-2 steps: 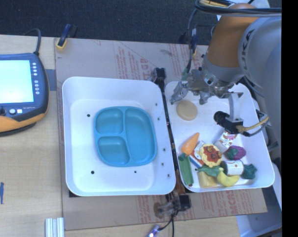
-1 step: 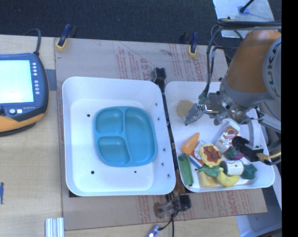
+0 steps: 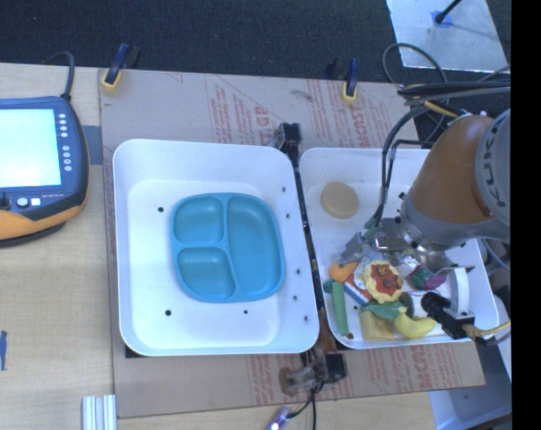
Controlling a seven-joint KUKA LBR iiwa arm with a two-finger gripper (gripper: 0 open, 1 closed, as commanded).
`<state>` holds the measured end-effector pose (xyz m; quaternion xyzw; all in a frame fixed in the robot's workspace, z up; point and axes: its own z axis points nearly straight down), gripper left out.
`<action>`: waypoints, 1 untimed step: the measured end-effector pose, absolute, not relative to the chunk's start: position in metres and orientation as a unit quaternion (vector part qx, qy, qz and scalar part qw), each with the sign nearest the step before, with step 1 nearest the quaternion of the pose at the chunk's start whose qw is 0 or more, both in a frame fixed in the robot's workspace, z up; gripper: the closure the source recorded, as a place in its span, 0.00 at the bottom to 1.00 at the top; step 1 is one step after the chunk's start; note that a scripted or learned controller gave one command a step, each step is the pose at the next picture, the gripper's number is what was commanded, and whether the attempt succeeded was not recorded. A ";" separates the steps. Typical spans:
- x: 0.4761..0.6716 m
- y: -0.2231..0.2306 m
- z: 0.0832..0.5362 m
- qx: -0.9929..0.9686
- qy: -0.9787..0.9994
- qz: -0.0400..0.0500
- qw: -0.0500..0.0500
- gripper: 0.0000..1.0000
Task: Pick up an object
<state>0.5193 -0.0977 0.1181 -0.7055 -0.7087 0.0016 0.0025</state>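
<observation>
The right white bin (image 3: 360, 158) holds a pile of toy food in its front half. In the pile are a round pizza-like piece (image 3: 384, 280), a yellow banana (image 3: 414, 327), a long green stick (image 3: 339, 310) and an orange carrot-like piece (image 3: 344, 271). A tan round cookie (image 3: 340, 200) lies alone toward the bin's back left. My gripper (image 3: 380, 240) hangs low over the pile's back edge, just above the pizza piece and right of the carrot. The grey and orange arm covers the bin's right side.
The left white bin (image 3: 127, 240) holds a blue divided plate (image 3: 226, 245). A teach pendant (image 3: 24, 164) rests on the bench at far left. Clamps (image 3: 289, 136) sit between the bins at the back, and cables run behind the right bin.
</observation>
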 end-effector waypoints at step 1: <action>0.553 -0.110 0.092 -0.705 -0.710 0.001 0.001 0.00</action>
